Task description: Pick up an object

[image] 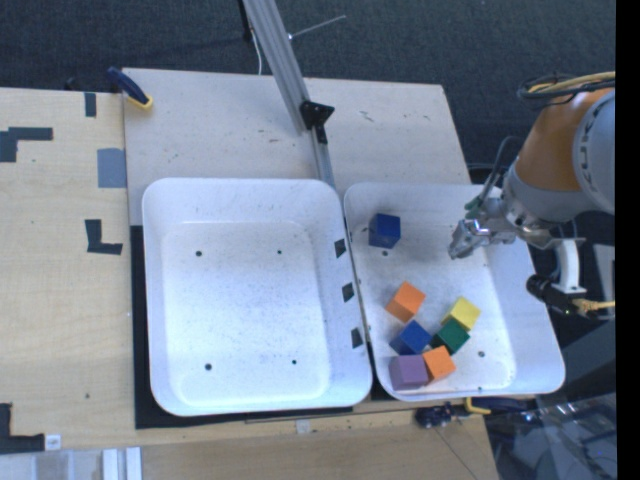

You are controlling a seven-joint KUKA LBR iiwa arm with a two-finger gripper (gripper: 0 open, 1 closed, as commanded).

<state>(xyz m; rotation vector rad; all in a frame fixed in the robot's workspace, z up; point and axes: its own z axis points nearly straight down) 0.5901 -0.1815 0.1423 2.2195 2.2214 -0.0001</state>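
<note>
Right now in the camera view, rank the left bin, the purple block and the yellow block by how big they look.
1. Left bin, by far the largest.
2. Purple block.
3. Yellow block, slightly smaller-looking, though the two blocks are close.

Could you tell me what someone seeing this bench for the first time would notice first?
Probably the cluster of coloured blocks in the right bin: an orange block, a yellow block, a green block, a purple block and others huddled near its front, with one blue block alone toward the back. Next, the grey and orange arm reaching in from the right, its gripper over that bin's far side.
</note>
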